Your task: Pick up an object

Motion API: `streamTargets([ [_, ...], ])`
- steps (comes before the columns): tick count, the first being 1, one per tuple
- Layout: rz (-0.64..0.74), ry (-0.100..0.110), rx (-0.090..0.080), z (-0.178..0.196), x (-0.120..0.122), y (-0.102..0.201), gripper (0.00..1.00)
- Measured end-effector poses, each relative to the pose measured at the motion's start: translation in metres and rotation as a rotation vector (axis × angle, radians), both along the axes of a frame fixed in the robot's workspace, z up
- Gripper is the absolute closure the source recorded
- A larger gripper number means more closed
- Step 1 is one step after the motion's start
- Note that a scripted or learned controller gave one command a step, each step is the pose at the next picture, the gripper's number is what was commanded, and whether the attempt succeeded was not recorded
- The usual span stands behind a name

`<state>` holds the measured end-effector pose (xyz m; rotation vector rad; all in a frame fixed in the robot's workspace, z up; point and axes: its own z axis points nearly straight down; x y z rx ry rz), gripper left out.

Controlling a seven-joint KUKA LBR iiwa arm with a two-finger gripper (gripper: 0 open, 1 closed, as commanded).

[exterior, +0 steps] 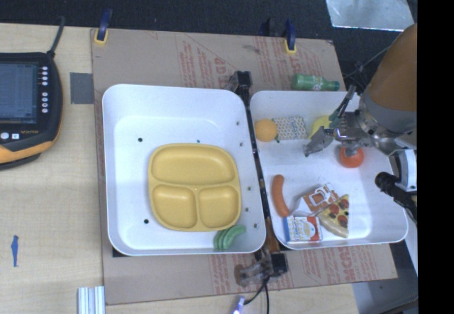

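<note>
Our hand point(320, 141) hangs in the right bin point(369, 234); we cannot tell its spread. Beside it, the tomato point(350, 157) could roll away if nudged off-centre.

— What can't you make out?
— My hand point(320, 141): too dark and small to tell how it is set. My wrist covers part of the yellow toy point(320, 123).
— Anything cut off?
— My arm point(394, 79), at the right.
</note>
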<state>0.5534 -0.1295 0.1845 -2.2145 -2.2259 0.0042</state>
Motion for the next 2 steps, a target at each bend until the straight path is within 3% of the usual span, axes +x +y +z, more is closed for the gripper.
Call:
streamTargets([
  [1,0.0,0.001,0.001,-0.079,0.032,-0.07,0.0],
  [2,0.001,0.002,0.001,-0.093,0.081,-0.017,0.0],
])
